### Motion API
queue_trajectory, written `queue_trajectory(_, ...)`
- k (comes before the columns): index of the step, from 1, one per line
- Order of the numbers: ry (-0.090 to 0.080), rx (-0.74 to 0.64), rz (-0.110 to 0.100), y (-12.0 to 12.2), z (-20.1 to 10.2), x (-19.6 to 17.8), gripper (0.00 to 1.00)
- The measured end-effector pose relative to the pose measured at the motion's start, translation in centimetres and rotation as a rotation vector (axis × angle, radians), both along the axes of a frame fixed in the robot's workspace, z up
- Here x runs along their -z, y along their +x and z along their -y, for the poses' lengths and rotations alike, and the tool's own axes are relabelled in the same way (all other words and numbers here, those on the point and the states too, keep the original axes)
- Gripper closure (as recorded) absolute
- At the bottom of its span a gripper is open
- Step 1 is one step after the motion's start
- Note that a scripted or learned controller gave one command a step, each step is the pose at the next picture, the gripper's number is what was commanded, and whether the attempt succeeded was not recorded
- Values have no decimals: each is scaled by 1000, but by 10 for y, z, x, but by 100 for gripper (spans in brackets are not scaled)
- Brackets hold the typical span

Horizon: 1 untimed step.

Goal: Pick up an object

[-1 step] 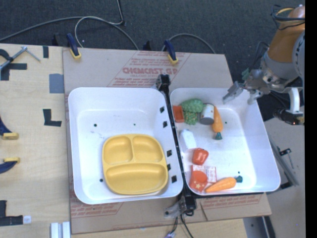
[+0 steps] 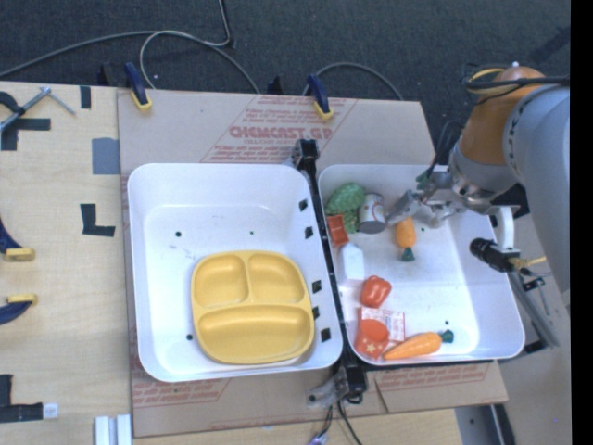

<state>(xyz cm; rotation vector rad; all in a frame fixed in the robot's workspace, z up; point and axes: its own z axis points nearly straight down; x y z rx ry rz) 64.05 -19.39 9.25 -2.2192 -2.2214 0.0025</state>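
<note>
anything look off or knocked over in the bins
Nothing looks spilled or damaged. The yellow divided plate lies flat in the left bin. In the right bin the toy foods lie loosely jumbled: a carrot, a red pepper, a small can tipped on its side by the lettuce.

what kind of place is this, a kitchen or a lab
Likely a robotics lab bench, not a kitchen: a robot arm reaches over two white bins, toy food such as a carrot lies inside, and cardboard is clamped down.

Tight on the left, open on the right

The right bin (image 2: 482, 336) has toys crowded along its left wall (carrot (image 2: 412, 345) at the front); its right half has bare floor.
</note>
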Motion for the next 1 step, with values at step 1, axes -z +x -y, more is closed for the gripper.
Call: queue_trajectory(1, -5, 0, 6, -26, -30, 5, 0)
